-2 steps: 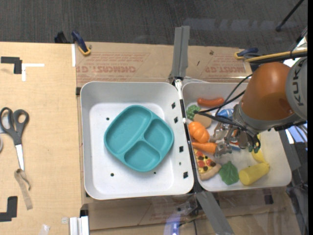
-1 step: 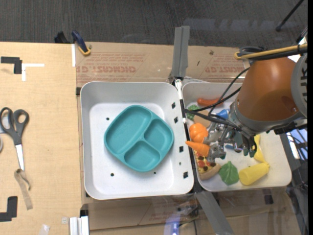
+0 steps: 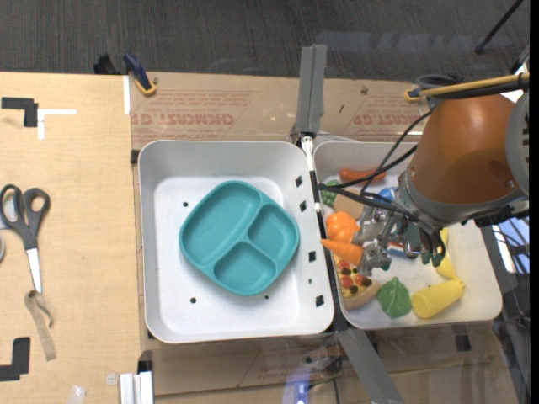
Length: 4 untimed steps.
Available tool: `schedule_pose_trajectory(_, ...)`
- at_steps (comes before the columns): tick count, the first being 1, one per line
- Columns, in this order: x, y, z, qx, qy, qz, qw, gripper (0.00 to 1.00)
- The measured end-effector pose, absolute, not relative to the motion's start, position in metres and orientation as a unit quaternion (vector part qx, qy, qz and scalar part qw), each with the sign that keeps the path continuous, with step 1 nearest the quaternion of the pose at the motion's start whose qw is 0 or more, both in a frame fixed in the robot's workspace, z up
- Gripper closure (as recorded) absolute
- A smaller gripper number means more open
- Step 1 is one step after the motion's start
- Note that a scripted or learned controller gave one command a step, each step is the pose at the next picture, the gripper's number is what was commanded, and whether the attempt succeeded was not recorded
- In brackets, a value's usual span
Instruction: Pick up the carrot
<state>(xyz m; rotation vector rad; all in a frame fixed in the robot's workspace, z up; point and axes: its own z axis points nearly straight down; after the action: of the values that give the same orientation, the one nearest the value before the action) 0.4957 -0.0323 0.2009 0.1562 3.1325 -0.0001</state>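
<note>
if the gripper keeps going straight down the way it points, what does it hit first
Most likely the orange carrot lying just under the two-finger gripper in the right white bin, though depth is hard to judge from this slanted view.

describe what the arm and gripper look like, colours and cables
The arm shows a large, rounded, glossy orange section with grey casing at its right edge. Black cables run from it toward the gripper, a small mechanism of silver-grey metal with dark parts.

Grey arm [image 3: 515,124] with broad orange band, black cables, metallic end effector [image 3: 375,247].
</note>
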Motion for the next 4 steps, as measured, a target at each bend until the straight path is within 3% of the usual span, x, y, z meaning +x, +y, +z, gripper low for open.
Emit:
schedule_pose_trajectory(1, 0.496, -0.032, 0.201, 0.05, 0.999, 0.0, 0.003, 0.0)
schedule_pose_trajectory(2, 0.548, -0.105, 0.101, 0.01, 1.0, 0.0001, 0.001, 0.0)
schedule_pose_trajectory(3, 0.53, -0.098, 0.096, 0.024, 1.0, -0.0012, 0.005, 0.0)
schedule_pose_trajectory(4, 0.531, -0.098, 0.106, 0.023, 1.0, -0.0009, 0.005, 1.0)
